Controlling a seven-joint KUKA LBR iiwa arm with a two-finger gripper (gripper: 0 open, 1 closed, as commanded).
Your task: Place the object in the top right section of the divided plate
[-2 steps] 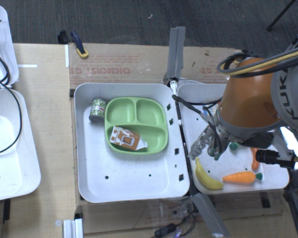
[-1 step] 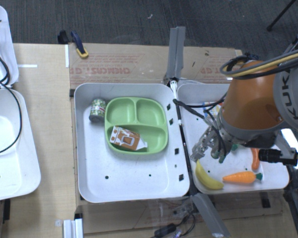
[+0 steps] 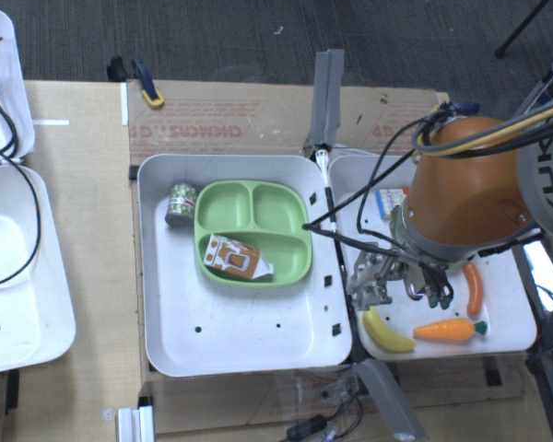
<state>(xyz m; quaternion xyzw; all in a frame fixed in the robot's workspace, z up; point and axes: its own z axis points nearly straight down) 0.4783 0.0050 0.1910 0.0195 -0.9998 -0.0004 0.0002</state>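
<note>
The surface carries two shallow white bins side by side, and my arm, with its orange band, hangs over the right bin. The left bin lies well off to the left of my end effector, across the divider between the two.

In that left bin sits the green divided plate. Its top right section, the one I am meant to fill, shows bare green, so I judge the placing is not yet done. The large lower section holds a small printed packet, and a little can stands just beside the plate's far-left rim, outside it.

My end effector hovers low in the right bin, among a tangle of cables. I cannot tell how far it is open, and I see nothing clearly in its hold.

Just below it lies a yellow banana. Down and to its right is an orange carrot, and right of it a slimmer orange-red piece, perhaps a sausage or pepper, stands on end.

Which of these is the object I cannot say; the banana is nearest. By my reckoning nearly everything is left: secure one item, lift it, carry it left over the divider, and set it in the plate's top right section.
</note>
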